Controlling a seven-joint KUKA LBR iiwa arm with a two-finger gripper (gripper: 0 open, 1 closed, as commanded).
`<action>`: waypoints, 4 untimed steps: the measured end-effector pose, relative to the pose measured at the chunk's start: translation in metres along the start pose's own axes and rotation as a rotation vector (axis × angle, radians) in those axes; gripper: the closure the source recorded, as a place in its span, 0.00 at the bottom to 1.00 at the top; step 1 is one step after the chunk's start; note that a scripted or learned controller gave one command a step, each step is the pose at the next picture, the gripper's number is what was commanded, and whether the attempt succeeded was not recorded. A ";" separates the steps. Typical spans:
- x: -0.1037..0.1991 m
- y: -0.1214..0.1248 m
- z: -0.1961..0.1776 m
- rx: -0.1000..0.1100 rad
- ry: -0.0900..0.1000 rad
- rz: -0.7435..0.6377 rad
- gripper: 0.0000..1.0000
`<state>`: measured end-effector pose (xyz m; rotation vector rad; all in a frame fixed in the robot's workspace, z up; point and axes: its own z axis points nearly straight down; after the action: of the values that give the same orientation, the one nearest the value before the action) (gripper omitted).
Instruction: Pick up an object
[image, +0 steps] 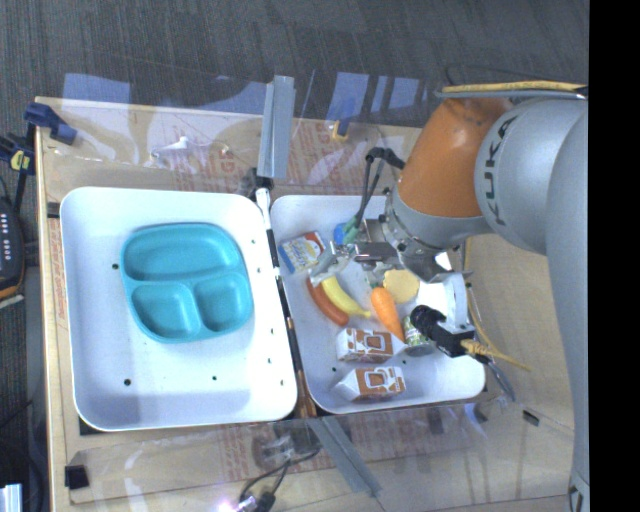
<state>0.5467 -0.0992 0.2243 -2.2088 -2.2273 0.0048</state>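
Note:
The right bin (455, 378) holds several toy foods. A yellow banana (340, 296) lies beside a red sausage (324, 301), with an orange carrot (387, 312) and a pale yellow round piece (402, 286) to their right. Two brown-and-white cartons (367, 345) (376, 382) sit near the bin's front. A small white packet (300, 248) lies at the back left, and a blue piece (346, 234) shows by the wrist. My gripper (340, 262) hangs low over the bin's middle, just above the banana's far end and to the right of the packet. Nothing is visibly held.
The left bin (90, 380) carries a teal divided plate (187, 279). A ridge (278, 300) separates the two bins. My arm covers the right bin's back right corner. Cardboard bench surface (520, 420) surrounds the bins.

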 end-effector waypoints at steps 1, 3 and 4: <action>-0.032 0.014 0.114 -0.019 -0.007 -0.240 0.00; -0.004 0.058 0.133 -0.003 0.000 0.211 1.00; -0.008 0.058 0.132 -0.005 -0.005 0.215 0.00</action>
<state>0.6037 -0.1069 0.0921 -2.4411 -1.9825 0.0056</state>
